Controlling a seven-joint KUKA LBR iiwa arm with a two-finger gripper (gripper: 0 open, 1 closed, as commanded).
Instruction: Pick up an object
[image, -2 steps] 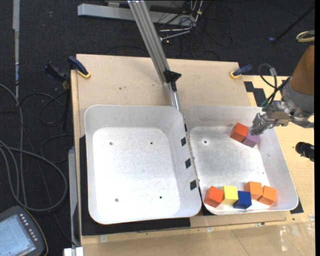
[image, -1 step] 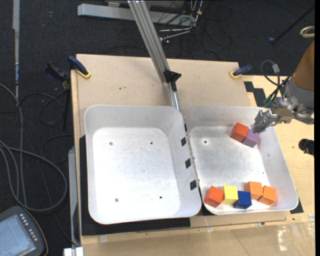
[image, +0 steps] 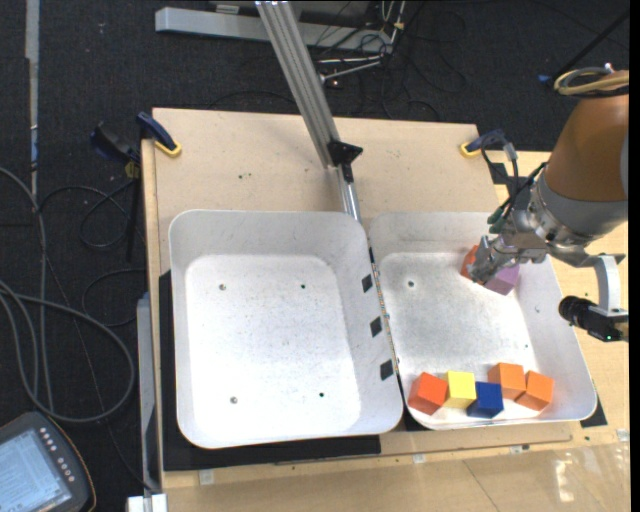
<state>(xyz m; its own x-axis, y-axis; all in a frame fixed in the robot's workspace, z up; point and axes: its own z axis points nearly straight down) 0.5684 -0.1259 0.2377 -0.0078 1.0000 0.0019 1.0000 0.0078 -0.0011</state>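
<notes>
Seven blocks lie in the right bin (image: 560, 330); the left bin (image: 200, 250) beside it holds none. Five of them sit in a tight cluster against the near wall of the right bin: an orange block (image: 429, 391), a yellow block (image: 461, 386), a blue block (image: 487, 399), and two more orange blocks (image: 510, 377) (image: 538, 389). The remaining two sit at the far side of the same bin: a purple block (image: 504, 279) and a small orange-red block (image: 470, 261), both directly at the gripper (image: 490, 264).

Task progress, as judged from this view: the approach phase appears complete and the grasp phase is in hand. The arm (image: 590, 160) reaches in from the right, and the gripper is low over the far pair of blocks, touching or nearly touching them. No block is visibly clear of the bin floor, so the lift is not yet done. Whether the gripper is spread or closed cannot be told from this angle, since its body covers the contact area; likewise it cannot be confirmed that either block is secured. Remaining steps: confirm closure on one block, then raise it clear of the bin.

Markings: no brand, label or legible writing is visible on the blocks, the bins, the counter (image: 260, 160) or the arm. The handheld screen (image: 35, 470) at the lower left corner shows a display, but its content is too small to read.
</notes>
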